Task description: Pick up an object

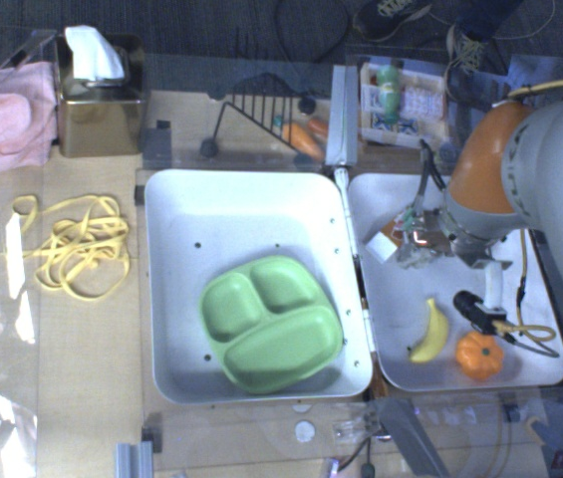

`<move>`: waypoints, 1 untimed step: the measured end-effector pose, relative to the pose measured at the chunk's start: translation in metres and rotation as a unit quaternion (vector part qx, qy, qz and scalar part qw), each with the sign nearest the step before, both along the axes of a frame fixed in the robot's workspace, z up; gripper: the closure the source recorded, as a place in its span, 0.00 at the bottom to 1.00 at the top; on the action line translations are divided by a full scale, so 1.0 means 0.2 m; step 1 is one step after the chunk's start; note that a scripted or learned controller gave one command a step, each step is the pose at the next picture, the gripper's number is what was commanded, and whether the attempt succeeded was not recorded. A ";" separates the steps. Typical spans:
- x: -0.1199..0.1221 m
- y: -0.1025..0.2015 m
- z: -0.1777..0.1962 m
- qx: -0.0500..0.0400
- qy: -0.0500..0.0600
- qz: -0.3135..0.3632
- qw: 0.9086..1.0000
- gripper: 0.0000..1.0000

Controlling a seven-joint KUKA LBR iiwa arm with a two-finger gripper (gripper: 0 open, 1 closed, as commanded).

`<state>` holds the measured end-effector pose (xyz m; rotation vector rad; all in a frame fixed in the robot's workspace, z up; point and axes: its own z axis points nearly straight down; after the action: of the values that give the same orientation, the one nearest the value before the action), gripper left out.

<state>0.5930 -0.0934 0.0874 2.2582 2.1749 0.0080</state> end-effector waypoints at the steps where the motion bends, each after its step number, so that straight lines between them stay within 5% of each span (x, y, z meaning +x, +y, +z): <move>1: 0.19 0.34 0.63 0.001 0.003 -0.162 0.987 1.00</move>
<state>0.6311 -0.0263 0.2134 2.5848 1.7823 0.0032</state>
